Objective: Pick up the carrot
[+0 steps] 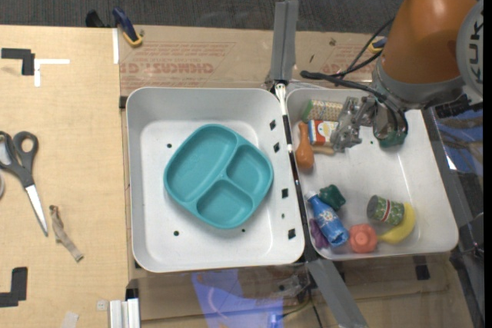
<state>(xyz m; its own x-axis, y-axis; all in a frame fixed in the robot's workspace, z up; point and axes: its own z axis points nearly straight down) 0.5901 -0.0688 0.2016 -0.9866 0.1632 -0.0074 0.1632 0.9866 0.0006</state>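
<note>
The carrot [305, 149], short and orange, lies upright along the left wall of the right bin [430, 188], near its back. My gripper [348, 127] hangs over the back of that bin, a little to the right of the carrot and apart from it. It is open, with nothing between its fingers. A small printed packet [323, 124] lies between the carrot and the gripper, partly under the fingertips.
The right bin also has a dark green piece [393, 137] by the gripper, a green toy [332, 197], a blue bottle [327, 222], a red-orange fruit [364, 238], a can [383, 209] and a banana [403, 227]. A teal divided plate [219, 176] lies in the left bin [146, 188]. Scissors [24, 169] lie on the bench at left.
</note>
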